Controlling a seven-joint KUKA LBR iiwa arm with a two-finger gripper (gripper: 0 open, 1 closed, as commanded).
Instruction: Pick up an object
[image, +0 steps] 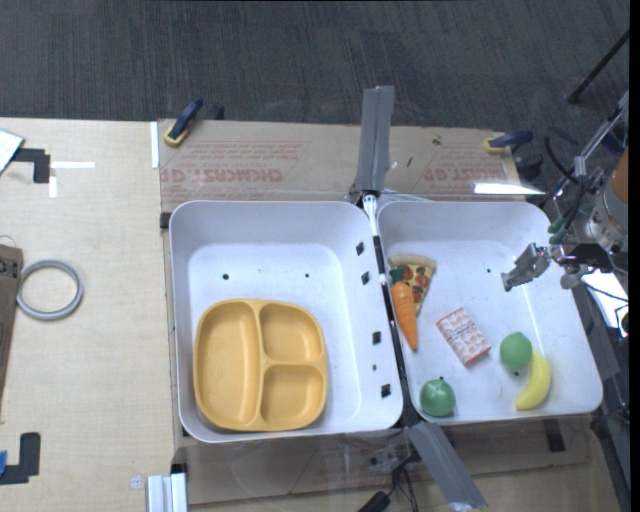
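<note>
Desk (90, 400), left: tape roll (46, 289). Left bin (190, 235): yellow divided plate (262, 364). Right bin (470, 228): pizza slice (415, 274), carrot (403, 312), green apple (437, 397), pink packet (463, 334), lime (516, 351), banana (536, 383). Tool (524, 268): above right bin's far right side, holding nothing; finger spread cannot be told.

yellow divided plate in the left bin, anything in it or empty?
Empty. The yellow divided plate lies flat in the left bin, and all three compartments show bare yellow.
</note>
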